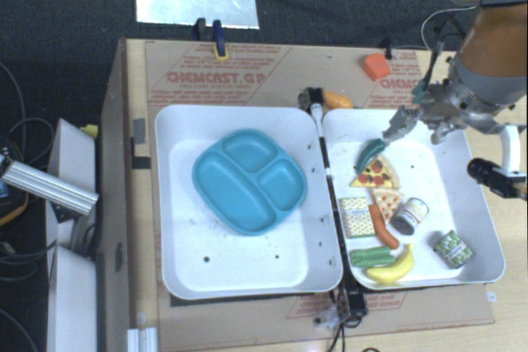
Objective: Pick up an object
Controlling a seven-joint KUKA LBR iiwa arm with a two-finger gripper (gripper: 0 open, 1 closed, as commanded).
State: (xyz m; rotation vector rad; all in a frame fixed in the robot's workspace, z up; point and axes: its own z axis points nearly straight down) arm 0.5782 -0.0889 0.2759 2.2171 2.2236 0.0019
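- Banana (390, 267) lies at the right bin's (478, 202) near edge, beside a green pod (370, 256).
- Gripper (399, 128), finger spread unclear, hangs over pizza slices (379, 179).
- Blue plate (249, 180) fills left bin (190, 260).

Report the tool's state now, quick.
Tool: open or closed cannot be told; it hovers over the right white bin, just above the teal-green leaf-shaped toy.

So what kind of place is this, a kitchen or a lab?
Most likely a robotics lab bench, not a kitchen: a robot arm reaches over two white bins, the food looks like toys, such as the banana and pizza, and loose cables lie beside the bench.
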